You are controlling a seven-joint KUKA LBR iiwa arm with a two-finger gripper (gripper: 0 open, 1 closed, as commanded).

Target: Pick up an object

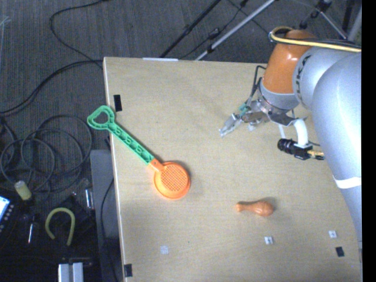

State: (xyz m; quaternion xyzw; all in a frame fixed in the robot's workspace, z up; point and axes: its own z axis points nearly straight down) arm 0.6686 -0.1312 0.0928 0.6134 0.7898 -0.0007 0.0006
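Fingers on the gripper (230,126) are too small and foreshortened in the camera view to judge, so whether they are spread or closed cannot be told; nothing is visible between them. That gripper hangs off the grey arm (335,98), below its orange band (283,63), above a bare stretch of the tan bench surface (194,87) toward the upper right. Two candidate objects lie apart from it: a strainer (141,154) with a green handle and an orange mesh head, lying flat at the left, and a small orange drumstick-shaped toy (257,207) lower down, nearer the middle. Neither is beneath the gripper. The likely failure from here is a descent onto bare surface, closing on nothing. If the toy is chosen, its rounded, tapered body could squirt out of a pinch; if the strainer, its thin flat handle may be hard to get under, and a grip on one end would let it swing.
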